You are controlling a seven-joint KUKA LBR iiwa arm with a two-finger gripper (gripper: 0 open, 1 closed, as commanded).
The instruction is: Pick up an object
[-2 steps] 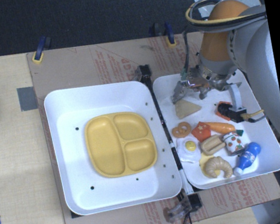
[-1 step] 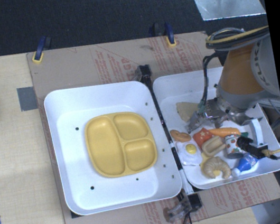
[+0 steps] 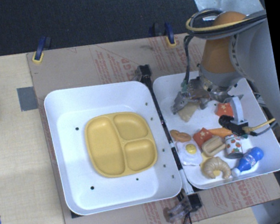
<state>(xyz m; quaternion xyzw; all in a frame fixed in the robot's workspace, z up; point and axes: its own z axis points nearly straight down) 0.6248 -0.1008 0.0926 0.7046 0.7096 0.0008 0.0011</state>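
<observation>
Yellow tray [image 3: 120, 143] — white bins [image 3: 66, 148]

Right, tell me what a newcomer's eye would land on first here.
First the yellow tray, with three compartments, lying alone in the middle of the left bin. Next the clutter of toy food in the right bin: a croissant, a fried egg, a carrot and a blue bottle crowd its near half. Over that bin's far end hangs the arm's orange band, with the tool low above a beige piece.

One fixed camera looks down at a slant from above the light wooden bench [image 3: 17, 173] (both shallow white plastic bins [image 3: 117, 196] in frame), set fairly far back.
</observation>
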